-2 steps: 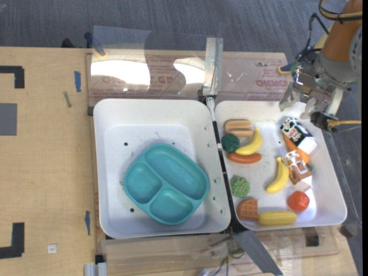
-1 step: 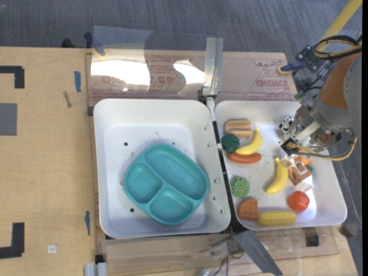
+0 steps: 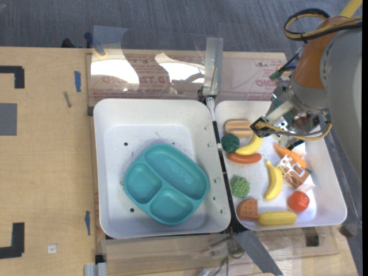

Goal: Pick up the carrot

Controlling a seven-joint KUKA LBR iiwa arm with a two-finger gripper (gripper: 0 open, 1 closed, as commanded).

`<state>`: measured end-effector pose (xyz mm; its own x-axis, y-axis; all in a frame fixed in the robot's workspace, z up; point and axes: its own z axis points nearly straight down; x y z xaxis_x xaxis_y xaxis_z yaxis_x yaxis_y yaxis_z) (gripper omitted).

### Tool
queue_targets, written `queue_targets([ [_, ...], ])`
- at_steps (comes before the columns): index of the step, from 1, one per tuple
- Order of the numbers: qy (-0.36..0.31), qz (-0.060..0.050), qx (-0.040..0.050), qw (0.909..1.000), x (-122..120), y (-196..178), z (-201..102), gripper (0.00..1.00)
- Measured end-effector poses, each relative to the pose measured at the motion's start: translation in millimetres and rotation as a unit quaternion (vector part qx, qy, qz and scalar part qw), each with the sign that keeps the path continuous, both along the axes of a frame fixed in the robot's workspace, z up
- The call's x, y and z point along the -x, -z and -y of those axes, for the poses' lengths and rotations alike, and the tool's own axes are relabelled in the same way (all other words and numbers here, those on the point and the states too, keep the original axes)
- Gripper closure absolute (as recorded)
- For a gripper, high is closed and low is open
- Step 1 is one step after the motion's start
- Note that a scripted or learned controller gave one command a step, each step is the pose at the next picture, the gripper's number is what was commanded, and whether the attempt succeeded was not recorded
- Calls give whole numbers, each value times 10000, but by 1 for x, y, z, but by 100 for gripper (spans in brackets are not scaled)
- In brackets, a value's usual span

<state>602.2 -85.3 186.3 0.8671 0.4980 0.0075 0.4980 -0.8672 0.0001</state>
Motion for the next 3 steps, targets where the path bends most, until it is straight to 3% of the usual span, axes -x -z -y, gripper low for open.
queue_targets([
  [1,-1016,-23,21,9948,15,75,25,100],
  [2,-401,-17,18,9992,32,0,4,100],
  [3,560,5,21,9984,45,-157,65,100],
])
